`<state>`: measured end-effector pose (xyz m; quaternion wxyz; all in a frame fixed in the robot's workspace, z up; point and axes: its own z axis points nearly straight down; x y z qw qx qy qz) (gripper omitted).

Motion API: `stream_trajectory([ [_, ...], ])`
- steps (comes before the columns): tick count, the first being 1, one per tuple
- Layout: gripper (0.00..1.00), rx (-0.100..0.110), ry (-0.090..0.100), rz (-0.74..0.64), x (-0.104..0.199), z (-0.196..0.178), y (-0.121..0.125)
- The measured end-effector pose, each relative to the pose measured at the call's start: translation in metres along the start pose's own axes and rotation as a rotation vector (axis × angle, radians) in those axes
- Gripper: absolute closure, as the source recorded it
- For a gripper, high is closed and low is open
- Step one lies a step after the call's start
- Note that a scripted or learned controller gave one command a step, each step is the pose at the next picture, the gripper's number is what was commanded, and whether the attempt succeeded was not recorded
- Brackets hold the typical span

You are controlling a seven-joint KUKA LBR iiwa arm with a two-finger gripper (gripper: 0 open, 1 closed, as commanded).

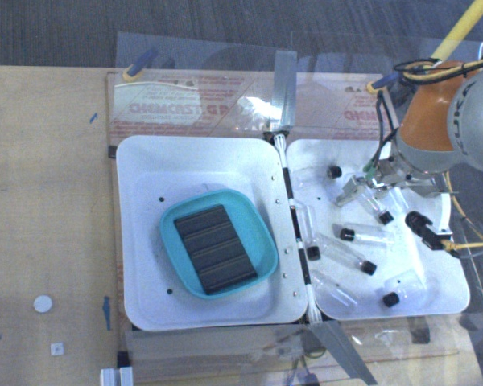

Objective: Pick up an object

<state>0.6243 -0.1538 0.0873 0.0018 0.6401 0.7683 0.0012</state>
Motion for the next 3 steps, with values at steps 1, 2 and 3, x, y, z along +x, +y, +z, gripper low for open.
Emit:
stream_trajectory([
  [1, 0.0, -0.001, 0.001, 0.052, 0.055, -0.001, -0.055],
  [2, 1.0, -0.007, 0.001, 0.058, 0.052, -0.012, -0.054],
  [3, 0.0, -0.007, 0.001, 0.058, 0.052, -0.012, -0.054],
])
